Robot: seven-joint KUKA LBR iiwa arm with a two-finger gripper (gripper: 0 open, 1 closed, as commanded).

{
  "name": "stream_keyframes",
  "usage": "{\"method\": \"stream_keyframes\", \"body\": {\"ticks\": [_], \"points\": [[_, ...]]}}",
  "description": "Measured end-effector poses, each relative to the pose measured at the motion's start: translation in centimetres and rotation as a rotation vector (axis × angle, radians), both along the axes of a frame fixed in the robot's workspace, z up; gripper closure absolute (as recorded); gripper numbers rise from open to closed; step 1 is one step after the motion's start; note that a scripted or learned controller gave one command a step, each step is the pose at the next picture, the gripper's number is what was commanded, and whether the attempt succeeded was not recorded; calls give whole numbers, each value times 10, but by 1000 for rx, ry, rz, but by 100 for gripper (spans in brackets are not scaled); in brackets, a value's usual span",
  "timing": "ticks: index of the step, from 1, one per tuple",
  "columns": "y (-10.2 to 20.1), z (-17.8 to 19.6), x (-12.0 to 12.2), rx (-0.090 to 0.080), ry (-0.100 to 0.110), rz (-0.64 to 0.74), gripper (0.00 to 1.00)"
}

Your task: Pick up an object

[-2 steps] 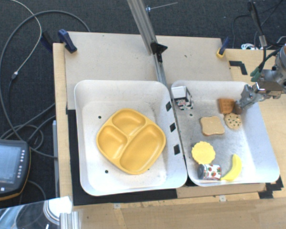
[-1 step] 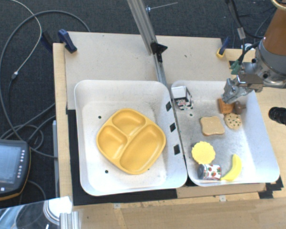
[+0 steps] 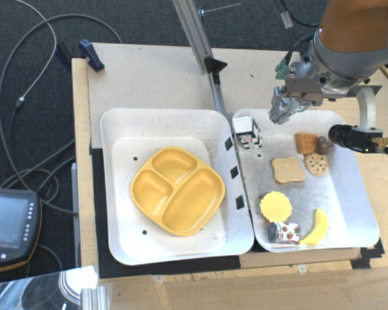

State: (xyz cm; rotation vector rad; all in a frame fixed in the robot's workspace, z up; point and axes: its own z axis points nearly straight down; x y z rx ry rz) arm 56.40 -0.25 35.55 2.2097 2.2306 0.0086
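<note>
**Me:** Over the far edge of the right bin [image 3: 349,192], my claw [image 3: 281,113] hangs above the white floor, tips pointing down. Nothing sits between the tips; how wide they stand, I cannot tell from this angle.

**Other:** What lies under you?

**Me:** Just left of my claw, against the bin's far left corner, a small white carton [image 3: 245,133] with dark print. Nearer the middle, a slice of toast [image 3: 288,170]. To its right, a chocolate-chip cookie [image 3: 316,165], and just beyond that an orange cracker [image 3: 305,142], touching or nearly touching the cookie.

**Other:** And toward the near edge?

**Me:** A round yellow disc with a scalloped rim [image 3: 275,206]; right beside it, a small can on its side [image 3: 284,232]; next to the can, a banana [image 3: 316,228] curving up along the near right side.

**Other:** The other bin?

**Me:** The left bin [image 3: 116,173] holds a yellow divided plate [image 3: 177,190] with three compartments, lying flat near its middle. Both bins rest side by side on the bench [image 3: 149,76], and a metal pole [image 3: 197,31] slants across it toward the gap between them.
</note>
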Motion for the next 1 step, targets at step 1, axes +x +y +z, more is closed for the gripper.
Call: {"method": "stream_keyframes", "body": {"ticks": [1], "points": [[-12,42,23,-3,-3,-7,100]]}}
